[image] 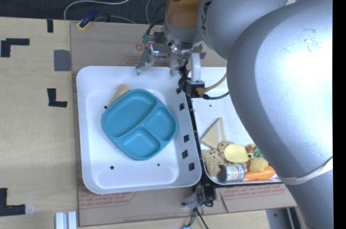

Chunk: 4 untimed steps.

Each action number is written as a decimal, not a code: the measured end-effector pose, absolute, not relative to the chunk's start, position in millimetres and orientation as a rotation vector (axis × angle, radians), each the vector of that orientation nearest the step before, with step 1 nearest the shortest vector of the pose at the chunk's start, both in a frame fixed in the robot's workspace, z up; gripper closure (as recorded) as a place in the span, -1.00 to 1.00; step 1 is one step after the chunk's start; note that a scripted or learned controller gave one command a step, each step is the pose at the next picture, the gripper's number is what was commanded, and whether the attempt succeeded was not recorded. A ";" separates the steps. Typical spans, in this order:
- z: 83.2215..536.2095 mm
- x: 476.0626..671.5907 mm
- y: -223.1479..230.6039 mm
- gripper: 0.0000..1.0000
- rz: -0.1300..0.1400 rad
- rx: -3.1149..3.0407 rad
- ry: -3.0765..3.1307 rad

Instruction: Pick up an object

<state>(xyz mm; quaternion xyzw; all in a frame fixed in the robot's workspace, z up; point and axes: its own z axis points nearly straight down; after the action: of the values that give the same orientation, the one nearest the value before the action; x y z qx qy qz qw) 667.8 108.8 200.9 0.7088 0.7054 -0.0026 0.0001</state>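
My gripper (159, 66) hangs over the far rim of the left bin (86, 136), its fingers spread open with nothing between them. Just in front of it in that bin lies a blue divided plate (139, 123). A tan piece (119, 93) peeks out from under the plate's far left edge. The right bin (216, 106) holds a tan wedge (213, 136), a yellow rounded item (235, 153), a speckled beige piece (212, 158), a small can (234, 172) and an orange carrot (260, 174). The arm hides much of the right bin.
The big grey arm (281, 76) covers the right side of the view. A black-clipped divider (186, 125) runs between the bins. Cables (108, 3) and a blue-yellow connector (86, 20) lie behind the bins on the bench.
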 end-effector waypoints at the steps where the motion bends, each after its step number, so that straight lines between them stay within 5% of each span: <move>1: 174.3 667.1 171.9 -1.00 -0.003 2.216 2.229; 2: 386.6 669.7 124.1 -1.00 0.022 2.213 2.214; 3: 227.5 665.1 144.4 -1.00 -0.022 2.226 2.230; 4: 249.5 667.3 230.2 -1.00 0.003 2.212 2.231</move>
<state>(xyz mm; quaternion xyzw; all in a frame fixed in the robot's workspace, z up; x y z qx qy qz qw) 667.3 230.2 249.5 0.7041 0.7101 0.0011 -0.0003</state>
